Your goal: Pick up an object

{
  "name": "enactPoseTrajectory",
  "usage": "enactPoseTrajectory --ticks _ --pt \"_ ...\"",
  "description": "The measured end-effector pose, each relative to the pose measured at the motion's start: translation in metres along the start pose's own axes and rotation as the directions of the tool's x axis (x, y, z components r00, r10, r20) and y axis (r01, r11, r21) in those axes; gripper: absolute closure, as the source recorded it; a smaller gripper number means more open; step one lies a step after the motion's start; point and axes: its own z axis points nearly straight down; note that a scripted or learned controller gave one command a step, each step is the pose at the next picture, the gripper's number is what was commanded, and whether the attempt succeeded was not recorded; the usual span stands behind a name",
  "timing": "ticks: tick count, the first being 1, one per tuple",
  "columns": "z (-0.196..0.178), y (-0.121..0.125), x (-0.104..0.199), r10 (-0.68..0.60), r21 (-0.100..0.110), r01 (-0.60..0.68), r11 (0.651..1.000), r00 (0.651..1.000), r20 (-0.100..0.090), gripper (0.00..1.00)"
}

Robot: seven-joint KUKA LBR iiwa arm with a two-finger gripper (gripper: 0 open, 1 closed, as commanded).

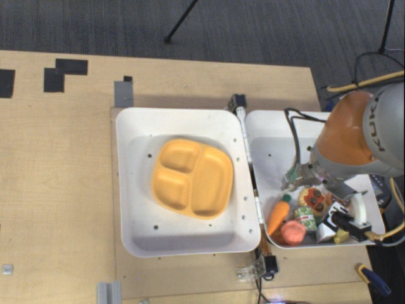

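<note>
My gripper (301, 178) hangs low over the right bin (271, 145), under the grey and orange wrist. Just below it, in the bin's near corner, lies a pile of small toys. An orange carrot (277, 216) leans at the left of the pile, with a pink-red round fruit (292, 233) beside its lower end. A green and white packet (306, 220) and a red-orange printed piece (314, 199) lie right of the carrot. The gripper tip is just above the carrot's top end and I see nothing held in it. The arm hides the bin's right side.
A yellow divided plate (192, 177) lies in the middle of the left bin (128, 170). A white piece (324, 232) and a small yellow piece (342, 237) sit at the pile's right. Black patches mark the wooden bench at far left.
</note>
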Motion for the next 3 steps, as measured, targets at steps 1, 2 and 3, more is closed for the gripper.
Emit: enactPoseTrajectory --ticks 1,2,3 --pt "0.000 0.000 0.000 0.000 0.000 0.000 1.000 1.000 0.000 0.00" --pt "0.009 -0.036 0.000 0.084 -0.008 -0.084 0.996 0.996 0.007 0.00" --pt "0.012 -0.021 -0.069 -0.227 0.005 0.227 0.974 0.974 0.000 0.00"
